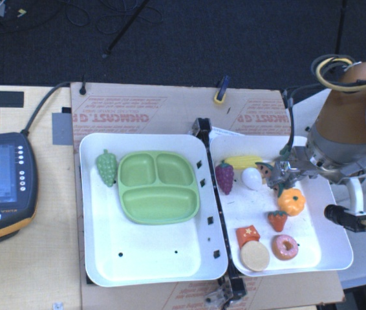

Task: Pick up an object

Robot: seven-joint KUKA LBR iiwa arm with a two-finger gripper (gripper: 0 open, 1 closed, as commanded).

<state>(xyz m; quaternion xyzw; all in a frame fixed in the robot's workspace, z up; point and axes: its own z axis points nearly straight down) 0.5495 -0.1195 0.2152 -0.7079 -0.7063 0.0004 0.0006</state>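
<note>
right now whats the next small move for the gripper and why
Probably a short drop straight down onto the small orange pumpkin toy. The two-finger gripper sits just above and left of it in the right-hand shallow white bin, with nothing visibly between its fingers. The white egg lies close on its left, so a short, straight descent seems safest.

the big grey arm (341,124) comes in from the right side and bends down low. it has an orange band (353,76) up near the top. at its end the small dark gripper (280,173) points to the left. its fingers look tiny and dark, too hard to make out.
</note>
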